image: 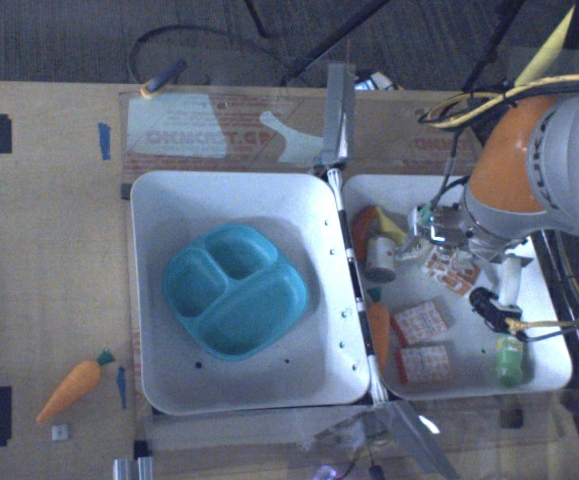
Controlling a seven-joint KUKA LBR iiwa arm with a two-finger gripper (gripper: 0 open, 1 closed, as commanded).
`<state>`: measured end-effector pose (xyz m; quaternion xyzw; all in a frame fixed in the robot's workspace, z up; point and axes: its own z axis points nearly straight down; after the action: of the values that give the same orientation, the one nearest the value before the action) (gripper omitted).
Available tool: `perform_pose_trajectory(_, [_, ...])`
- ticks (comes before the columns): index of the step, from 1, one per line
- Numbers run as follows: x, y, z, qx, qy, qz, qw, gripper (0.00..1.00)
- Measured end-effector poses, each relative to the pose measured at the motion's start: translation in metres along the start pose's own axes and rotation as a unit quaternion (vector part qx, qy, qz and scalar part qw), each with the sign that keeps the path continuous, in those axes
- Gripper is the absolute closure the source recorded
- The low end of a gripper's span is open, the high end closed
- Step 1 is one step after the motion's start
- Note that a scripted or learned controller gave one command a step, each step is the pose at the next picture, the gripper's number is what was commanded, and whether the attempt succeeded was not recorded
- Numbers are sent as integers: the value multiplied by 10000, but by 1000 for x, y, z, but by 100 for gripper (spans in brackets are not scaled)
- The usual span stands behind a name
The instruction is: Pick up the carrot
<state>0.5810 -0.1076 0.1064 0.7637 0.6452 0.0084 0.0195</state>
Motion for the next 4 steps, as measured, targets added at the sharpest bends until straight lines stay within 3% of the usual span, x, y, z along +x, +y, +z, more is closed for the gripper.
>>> perform_pose_trajectory(1, [-10,75,4,108,55,-537,9985,0])
perform_pose_trajectory(2, [-84,107,-133,184,61,-434,9989,0])
perform_pose_trajectory(3, [-97,110,-146,177,58,-444,9988,0])
perform_pose_trajectory(4, [-99,69,-177,198,67,-427,9989,0])
